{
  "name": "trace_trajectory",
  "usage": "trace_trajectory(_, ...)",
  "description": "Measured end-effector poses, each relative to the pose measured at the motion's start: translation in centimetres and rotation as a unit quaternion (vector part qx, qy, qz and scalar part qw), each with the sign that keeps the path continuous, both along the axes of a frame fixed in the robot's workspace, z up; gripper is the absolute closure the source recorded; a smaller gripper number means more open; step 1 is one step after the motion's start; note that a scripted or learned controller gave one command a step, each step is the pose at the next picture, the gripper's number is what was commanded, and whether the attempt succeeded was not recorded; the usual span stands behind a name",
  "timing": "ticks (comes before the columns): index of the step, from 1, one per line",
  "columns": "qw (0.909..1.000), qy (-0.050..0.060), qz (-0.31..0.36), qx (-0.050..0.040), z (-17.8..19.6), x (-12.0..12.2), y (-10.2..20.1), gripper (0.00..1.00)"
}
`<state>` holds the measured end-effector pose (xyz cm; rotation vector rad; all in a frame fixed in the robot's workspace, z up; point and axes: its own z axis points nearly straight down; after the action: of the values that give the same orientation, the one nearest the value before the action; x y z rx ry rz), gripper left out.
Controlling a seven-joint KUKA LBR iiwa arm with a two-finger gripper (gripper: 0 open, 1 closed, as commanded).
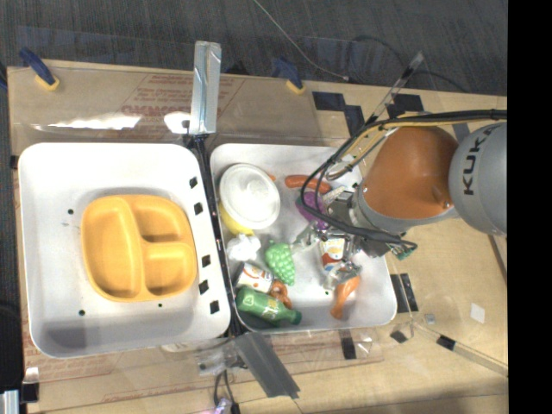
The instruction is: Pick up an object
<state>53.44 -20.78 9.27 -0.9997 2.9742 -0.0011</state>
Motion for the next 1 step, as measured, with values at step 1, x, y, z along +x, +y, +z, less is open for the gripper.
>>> trace_trajectory(1, 0.9998, 0.002, 0.019, 0.0006, -0.1, -2.1, -0.02, 0.0)
